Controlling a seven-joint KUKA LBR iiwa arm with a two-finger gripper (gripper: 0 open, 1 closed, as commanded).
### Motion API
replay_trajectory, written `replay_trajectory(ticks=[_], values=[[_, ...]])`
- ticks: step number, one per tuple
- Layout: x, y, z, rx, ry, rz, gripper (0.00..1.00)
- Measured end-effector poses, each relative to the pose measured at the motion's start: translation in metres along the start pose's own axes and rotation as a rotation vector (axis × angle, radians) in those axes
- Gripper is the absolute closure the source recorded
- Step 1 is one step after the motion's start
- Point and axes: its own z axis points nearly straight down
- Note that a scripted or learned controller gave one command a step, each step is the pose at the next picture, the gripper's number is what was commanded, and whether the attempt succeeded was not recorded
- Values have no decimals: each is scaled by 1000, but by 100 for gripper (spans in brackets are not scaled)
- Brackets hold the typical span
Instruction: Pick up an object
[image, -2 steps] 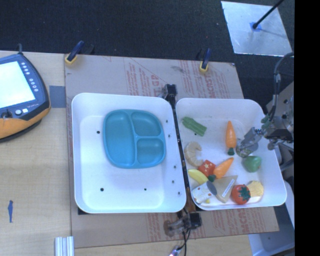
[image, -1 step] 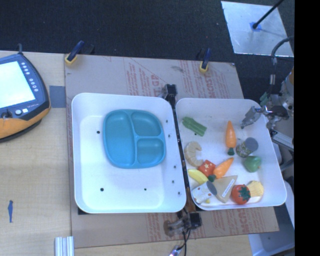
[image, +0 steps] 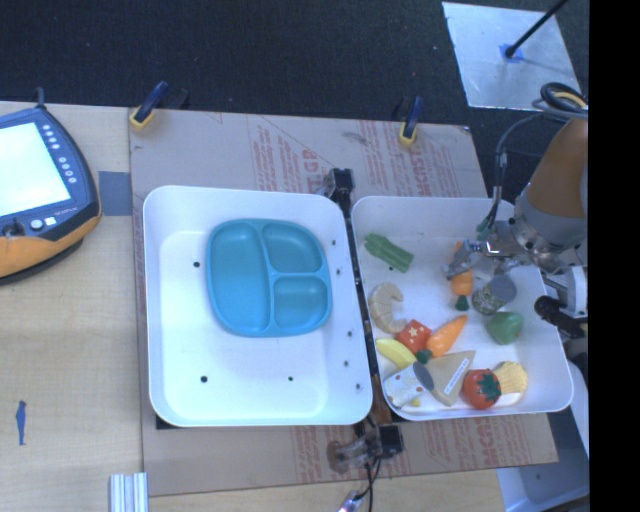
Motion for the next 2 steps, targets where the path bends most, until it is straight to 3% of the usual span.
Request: replay_trajectory(ticks=[1, 2], values=[[-1, 1, -13, -3, -3, -3, 100], [44, -68, -96, -5, -1, 1, 100]])
